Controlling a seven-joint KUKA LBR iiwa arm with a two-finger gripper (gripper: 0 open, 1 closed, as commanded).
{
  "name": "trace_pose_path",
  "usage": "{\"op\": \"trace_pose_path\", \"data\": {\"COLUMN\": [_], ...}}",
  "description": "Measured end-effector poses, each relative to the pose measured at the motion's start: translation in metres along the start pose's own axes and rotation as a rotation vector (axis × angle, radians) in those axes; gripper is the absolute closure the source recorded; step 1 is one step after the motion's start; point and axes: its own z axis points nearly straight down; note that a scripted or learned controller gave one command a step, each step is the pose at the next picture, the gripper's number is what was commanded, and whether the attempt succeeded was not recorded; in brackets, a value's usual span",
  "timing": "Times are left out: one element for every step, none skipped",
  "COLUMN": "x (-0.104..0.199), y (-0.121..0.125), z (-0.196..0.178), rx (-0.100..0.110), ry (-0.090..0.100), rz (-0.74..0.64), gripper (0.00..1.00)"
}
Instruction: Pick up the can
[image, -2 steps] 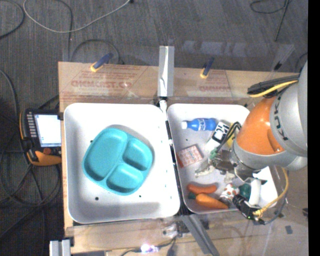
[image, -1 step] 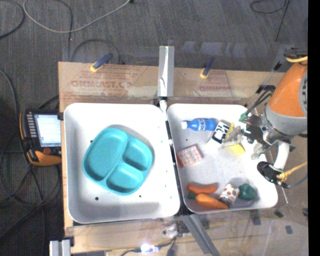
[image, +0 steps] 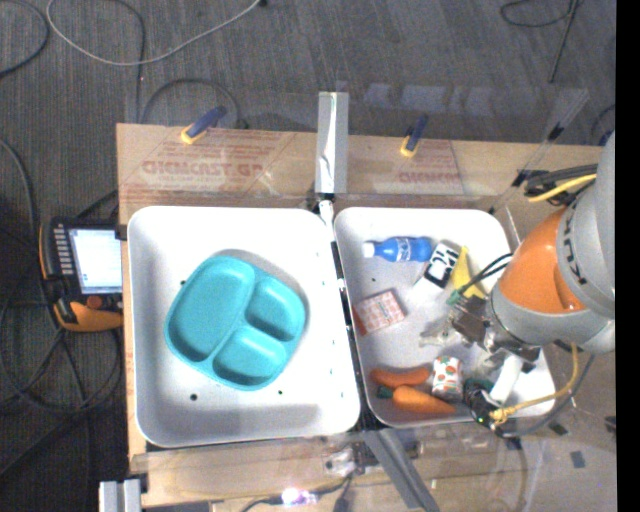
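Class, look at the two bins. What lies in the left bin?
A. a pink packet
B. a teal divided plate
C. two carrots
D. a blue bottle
B: the plate lies in the left bin, while the bottle, carrots and packet are all in the right bin.

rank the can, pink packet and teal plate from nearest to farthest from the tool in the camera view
1. can, beside the tool, right bin
2. pink packet, right bin's left side
3. teal plate, left bin
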Motion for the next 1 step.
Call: {"op": "trace_pose_path", "data": {"x": [-0.0325], "y": [0.0235], "z": [-0.0003], "rx": [0.006], "ry": [0.008], "rz": [0.008], "gripper": [0.0]}}
